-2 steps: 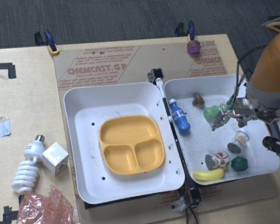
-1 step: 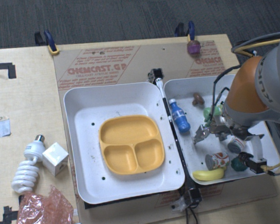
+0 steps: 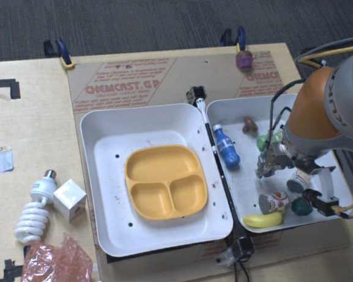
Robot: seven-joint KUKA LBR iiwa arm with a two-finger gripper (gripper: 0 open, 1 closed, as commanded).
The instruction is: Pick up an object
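the grey arm with its orange band is seen reaching in from the right over the right bin [image 3: 238, 110], its wrist bent downward so that the gripper [image 3: 269, 165] is lowered into the middle of that bin; whether anything is pinched there cannot be told, since the tips are hidden among metal parts and clutter. just left of the gripper a blue bottle [image 3: 226, 146] is laid along the bin's left wall. a small brown object [image 3: 249, 125] is found near the far wall, and a green item [image 3: 264, 141] is partly covered by the arm. toward the near edge a can [image 3: 273, 203], a dark green ball [image 3: 302, 206] and a yellow banana [image 3: 263, 220] are crowded together, so little open floor is left there. the left bin [image 3: 102, 174] is taken up by a yellow divided tray [image 3: 166, 181], with bare white floor left around it
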